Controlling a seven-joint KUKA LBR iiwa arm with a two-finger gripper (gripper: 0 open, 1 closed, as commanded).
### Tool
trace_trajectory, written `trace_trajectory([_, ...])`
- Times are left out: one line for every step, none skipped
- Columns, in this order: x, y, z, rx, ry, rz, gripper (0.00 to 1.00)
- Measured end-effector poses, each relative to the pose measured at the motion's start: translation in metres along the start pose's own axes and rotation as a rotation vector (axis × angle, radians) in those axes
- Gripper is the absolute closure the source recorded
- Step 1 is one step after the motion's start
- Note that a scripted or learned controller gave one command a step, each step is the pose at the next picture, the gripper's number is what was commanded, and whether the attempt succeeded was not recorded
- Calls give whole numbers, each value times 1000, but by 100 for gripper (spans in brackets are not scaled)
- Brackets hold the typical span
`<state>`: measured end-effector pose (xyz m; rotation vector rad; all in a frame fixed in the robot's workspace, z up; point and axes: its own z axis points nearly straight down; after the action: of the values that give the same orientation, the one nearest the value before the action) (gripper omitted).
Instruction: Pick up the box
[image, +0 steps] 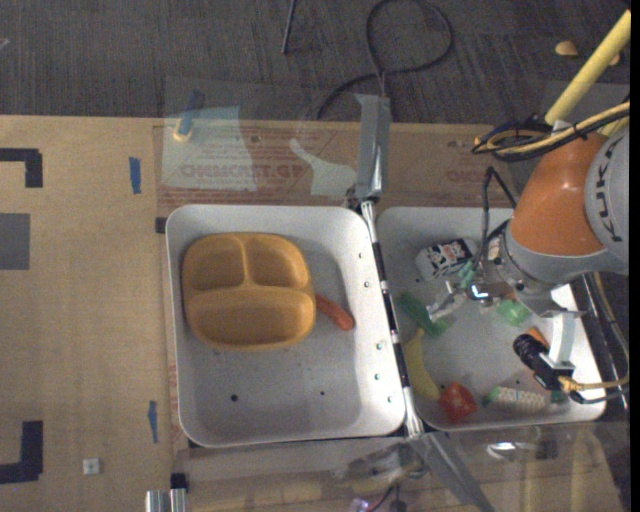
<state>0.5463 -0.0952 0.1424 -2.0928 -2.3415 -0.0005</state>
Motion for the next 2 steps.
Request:
trace_trajectory([-64, -52, 53, -10, -2, 74, 0])
trace_trajectory([-121, -81, 1, -2, -2, 199, 0])
